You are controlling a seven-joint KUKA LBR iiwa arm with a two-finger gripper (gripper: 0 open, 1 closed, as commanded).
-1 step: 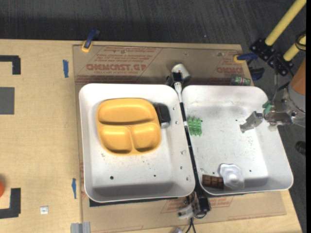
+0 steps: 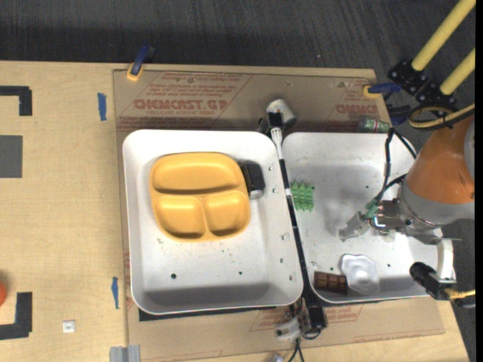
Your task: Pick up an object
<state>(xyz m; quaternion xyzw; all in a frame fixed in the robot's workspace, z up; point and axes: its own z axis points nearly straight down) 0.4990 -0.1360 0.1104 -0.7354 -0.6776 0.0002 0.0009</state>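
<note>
My gripper [image 2: 349, 229] hangs low over the middle of the right bin [image 2: 339, 164], reaching in from the right below the orange wrist band [image 2: 445, 173]. A small green ridged piece [image 2: 303, 196] lies to its left, near the wall between the bins. A clear plastic cup [image 2: 359, 270] and a brown block [image 2: 330, 281] rest at the bin's front edge, below the gripper. Nothing is visibly held.
The left bin [image 2: 139, 202] holds a yellow divided plate [image 2: 200, 194], with a small black object [image 2: 253, 178] against the plate's right side. Cables run along the right bin's right wall. A yellow-handled tool [image 2: 445, 29] stands at the back right.
</note>
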